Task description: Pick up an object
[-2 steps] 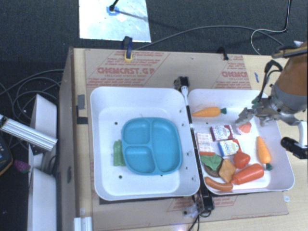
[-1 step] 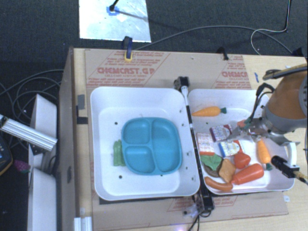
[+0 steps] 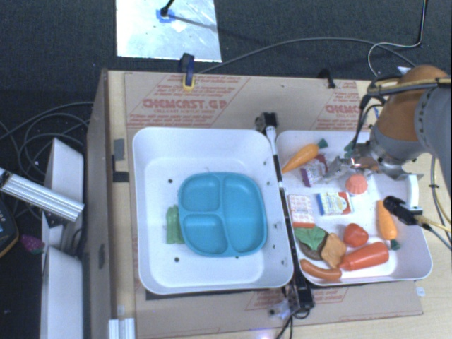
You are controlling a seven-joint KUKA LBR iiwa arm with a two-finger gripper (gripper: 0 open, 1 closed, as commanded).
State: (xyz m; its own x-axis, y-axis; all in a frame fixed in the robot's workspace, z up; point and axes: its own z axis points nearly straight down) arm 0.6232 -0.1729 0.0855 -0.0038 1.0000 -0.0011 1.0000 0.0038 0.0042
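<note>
Toys, small, light and hard, were heaped in the right bin [image 3: 422,258], where the gripper [image 3: 351,162] was poised by a carrot [image 3: 301,157], best gripped across its middle; jaw state could not be told.

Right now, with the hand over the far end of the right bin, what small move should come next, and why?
Probably a short descent straight down. The hand hovers at the far end of the right white bin, between the small packet and the round salmon-pink toy; nothing shows in its grip. Lowering there looks likeliest to reach one of them.
</note>
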